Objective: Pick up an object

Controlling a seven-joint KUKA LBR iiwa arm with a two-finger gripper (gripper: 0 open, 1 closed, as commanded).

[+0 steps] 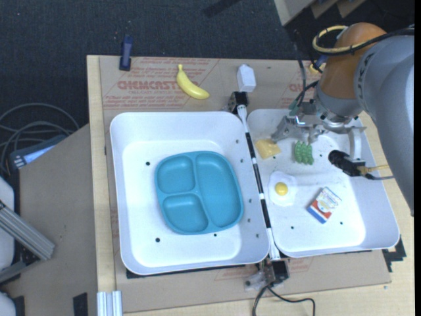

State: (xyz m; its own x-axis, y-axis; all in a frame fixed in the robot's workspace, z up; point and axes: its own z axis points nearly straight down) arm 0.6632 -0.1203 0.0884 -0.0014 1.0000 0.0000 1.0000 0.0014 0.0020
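Gripper [304, 131]: you cannot tell its grasp; it sits above the green toy [303, 153].
Right bin [368, 232]: 4 items.

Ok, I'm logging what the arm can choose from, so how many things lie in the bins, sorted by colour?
Blue: 1, the divided tray in the left bin.
Yellow: 1, the wedge in the right bin.
Green: 1, the bumpy piece.
White with a yellow middle: 1, the fried egg.
Red, white and blue: 1, the small box.
Total: 5.
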